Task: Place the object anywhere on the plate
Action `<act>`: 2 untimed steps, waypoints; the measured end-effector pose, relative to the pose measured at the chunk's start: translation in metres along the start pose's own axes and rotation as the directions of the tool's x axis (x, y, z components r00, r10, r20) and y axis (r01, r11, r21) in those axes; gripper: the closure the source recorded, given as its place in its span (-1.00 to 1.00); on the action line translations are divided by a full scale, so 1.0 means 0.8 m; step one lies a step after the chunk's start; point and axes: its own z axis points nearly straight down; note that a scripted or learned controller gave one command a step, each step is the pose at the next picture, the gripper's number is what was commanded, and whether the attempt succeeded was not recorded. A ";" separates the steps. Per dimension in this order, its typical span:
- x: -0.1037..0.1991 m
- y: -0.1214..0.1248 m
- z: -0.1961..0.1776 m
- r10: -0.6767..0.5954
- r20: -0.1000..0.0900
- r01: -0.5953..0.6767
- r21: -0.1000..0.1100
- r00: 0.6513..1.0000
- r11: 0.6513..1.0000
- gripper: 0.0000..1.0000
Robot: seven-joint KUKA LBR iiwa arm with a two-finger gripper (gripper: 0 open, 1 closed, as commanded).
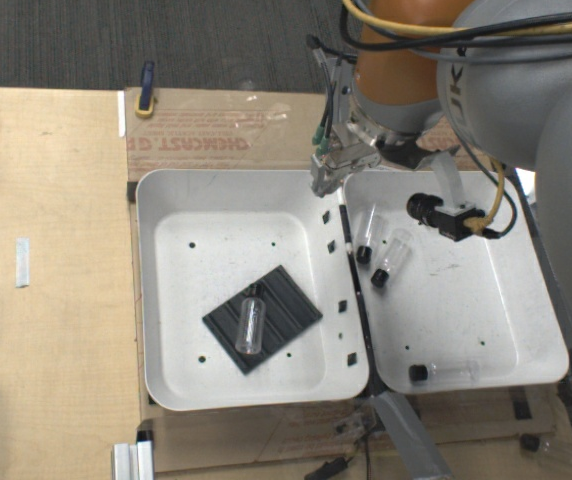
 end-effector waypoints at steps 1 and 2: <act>0.063 0.044 -0.066 -0.447 0.000 0.447 -0.005 0.894 0.894 1.00; 0.093 0.016 -0.059 -0.741 0.000 0.741 -0.005 0.671 0.671 1.00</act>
